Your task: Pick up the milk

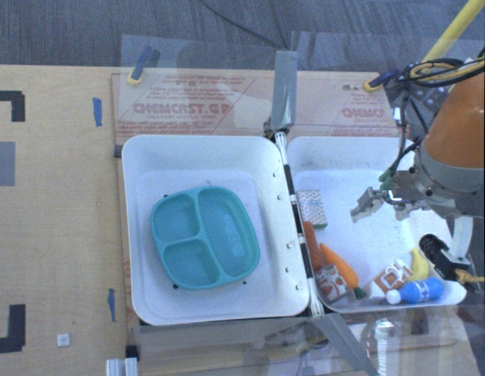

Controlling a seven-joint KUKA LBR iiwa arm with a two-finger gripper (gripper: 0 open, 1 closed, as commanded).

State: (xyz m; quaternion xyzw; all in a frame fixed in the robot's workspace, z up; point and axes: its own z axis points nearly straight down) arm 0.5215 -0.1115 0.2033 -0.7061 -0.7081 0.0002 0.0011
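Milk carton (pixel 331 281) upright-ish, maybe tilted; fingers (pixel 367 207) spread apart, holding nothing.

Smooth, slightly glossy teal plastic for the divided plate (pixel 205 236); matt white, faintly speckled plastic for both bins (pixel 140 171). Pale, matt wood on the bench top (pixel 54 210). Printed paper carton look on the milk (pixel 331 282), glossy plastic on the blue bottle (pixel 418 291).

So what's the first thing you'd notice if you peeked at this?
The big teal divided plate lying alone in the left bin. Then the arm's orange band at the right, with its tool hanging over the right bin, where small food toys crowd the near corner, a carrot among them.
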